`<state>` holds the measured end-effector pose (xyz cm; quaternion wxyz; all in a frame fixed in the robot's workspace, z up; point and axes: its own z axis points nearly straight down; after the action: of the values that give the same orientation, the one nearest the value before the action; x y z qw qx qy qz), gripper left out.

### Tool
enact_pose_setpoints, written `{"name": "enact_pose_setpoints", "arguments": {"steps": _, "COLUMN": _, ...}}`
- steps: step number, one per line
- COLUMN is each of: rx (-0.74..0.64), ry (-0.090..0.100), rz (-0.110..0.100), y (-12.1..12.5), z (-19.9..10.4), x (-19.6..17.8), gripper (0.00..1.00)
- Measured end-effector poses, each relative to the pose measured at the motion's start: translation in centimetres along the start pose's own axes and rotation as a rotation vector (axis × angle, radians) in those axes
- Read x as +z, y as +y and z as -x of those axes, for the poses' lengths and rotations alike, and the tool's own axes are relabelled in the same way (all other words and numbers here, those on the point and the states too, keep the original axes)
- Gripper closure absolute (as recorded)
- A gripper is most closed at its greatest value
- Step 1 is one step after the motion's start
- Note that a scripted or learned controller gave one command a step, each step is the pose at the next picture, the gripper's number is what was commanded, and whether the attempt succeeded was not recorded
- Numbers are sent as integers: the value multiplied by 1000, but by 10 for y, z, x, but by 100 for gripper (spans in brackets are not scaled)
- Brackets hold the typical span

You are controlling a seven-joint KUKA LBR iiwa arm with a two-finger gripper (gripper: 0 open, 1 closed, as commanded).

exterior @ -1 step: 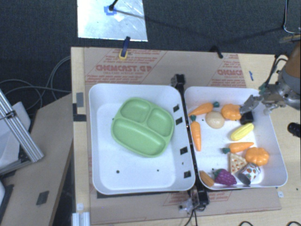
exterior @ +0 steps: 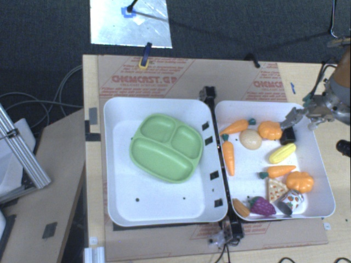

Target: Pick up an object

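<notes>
The right bin (exterior: 327, 193) holds several toy foods: an orange fruit (exterior: 269, 130), a beige round ball (exterior: 251, 140), a yellow corn cob (exterior: 282, 153), carrots (exterior: 228, 158), an orange pumpkin (exterior: 300, 182), a pizza slice (exterior: 276, 190) and purple grapes (exterior: 263, 206). My gripper (exterior: 301, 121) hangs over the bin's far right corner, just right of the orange fruit. Its fingers (exterior: 290, 117) are spread open with nothing between them. A small black block (exterior: 287, 135) lies right under the left finger.
The left bin (exterior: 118, 201) holds a green divided plate (exterior: 166, 147). A black divider (exterior: 216, 147) runs between the bins. The grey arm (exterior: 335, 100) comes in from the right edge. A metal sheet (exterior: 130, 15) lies beyond the bench.
</notes>
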<state>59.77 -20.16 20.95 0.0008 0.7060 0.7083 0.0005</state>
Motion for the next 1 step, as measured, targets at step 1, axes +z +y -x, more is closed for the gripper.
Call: {"name": "enact_pose_setpoints", "arguments": {"steps": 1, "rx": 0, "ry": 1, "rz": -3, "y": 0, "z": -4, "x": 42, "gripper": 0}}
